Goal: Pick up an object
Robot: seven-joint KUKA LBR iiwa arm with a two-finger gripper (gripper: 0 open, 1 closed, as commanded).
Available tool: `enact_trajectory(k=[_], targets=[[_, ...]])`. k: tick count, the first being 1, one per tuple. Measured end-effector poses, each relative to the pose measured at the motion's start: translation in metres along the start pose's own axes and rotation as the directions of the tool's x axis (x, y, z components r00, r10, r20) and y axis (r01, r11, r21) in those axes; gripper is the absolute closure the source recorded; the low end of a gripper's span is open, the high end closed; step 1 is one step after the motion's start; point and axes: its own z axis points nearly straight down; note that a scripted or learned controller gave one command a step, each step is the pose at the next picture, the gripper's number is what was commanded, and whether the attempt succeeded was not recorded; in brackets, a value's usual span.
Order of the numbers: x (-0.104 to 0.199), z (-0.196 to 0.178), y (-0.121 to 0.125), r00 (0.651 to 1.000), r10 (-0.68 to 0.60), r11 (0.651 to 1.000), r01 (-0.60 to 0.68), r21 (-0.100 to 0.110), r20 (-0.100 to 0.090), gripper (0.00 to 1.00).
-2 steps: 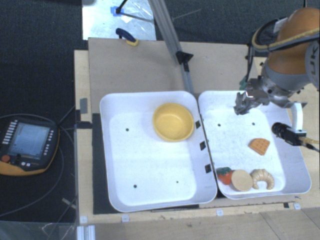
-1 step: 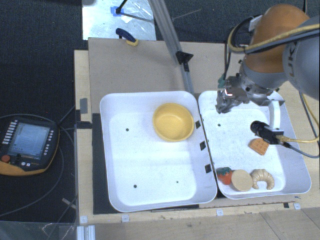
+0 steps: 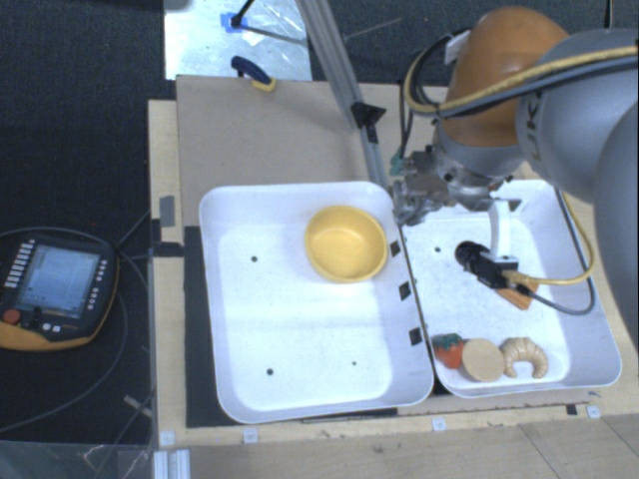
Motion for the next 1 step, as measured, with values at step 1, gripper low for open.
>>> enact_trajectory(k=[1], targets=[[0.0520, 0.0075, -0.0001, 1.000, 0.000, 1.000, 0.000, 0.000, 0.000, 1.00]])
